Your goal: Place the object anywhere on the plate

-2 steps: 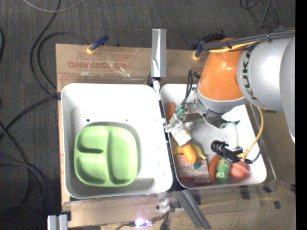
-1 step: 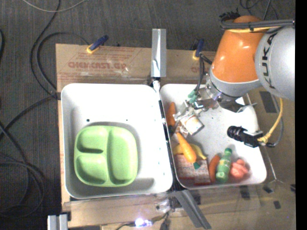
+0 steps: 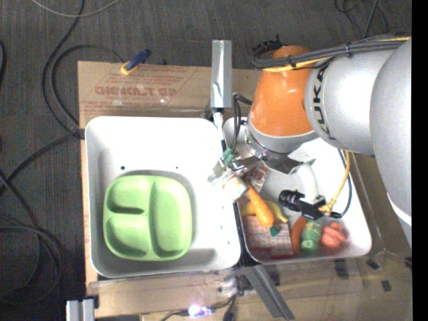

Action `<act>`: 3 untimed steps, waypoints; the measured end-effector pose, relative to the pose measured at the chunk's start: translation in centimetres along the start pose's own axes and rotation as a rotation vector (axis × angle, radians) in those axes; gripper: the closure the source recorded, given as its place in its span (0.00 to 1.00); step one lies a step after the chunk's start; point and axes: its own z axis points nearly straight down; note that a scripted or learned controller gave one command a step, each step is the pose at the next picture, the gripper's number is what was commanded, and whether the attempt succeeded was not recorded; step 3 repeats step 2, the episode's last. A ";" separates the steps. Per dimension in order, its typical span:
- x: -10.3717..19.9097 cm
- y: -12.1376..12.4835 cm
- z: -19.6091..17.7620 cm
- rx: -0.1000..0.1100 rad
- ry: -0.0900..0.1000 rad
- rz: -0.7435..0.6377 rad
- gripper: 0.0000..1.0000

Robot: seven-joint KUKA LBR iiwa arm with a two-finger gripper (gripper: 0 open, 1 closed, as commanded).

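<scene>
Below me: dark grey carpet floor (image 3: 147, 19), black cables (image 3: 57, 79) looping across it at left and top. Brown cardboard sheet (image 3: 144, 89) with red print under my bench. Blue-yellow clamp (image 3: 136, 61) on its top edge. Upright metal post (image 3: 221, 75) behind.

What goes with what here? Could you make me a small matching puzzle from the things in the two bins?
Things:
1. plate
2. carrot
3. wrist band
4. blue clip

Places:
A. on the cardboard above the bins
B. in the left bin
C. in the right bin, near its left wall
D. on the arm, above the right bin

Pairs: 1-B, 2-C, 3-D, 4-A
</scene>
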 end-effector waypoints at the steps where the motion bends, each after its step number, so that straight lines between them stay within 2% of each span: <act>1: 9.8 4.7 2.1 0.000 -0.001 -0.115 1.00; 2: 9.7 4.7 2.1 0.000 -0.001 -0.114 0.00; 3: 9.7 4.7 2.1 0.000 -0.001 -0.114 0.00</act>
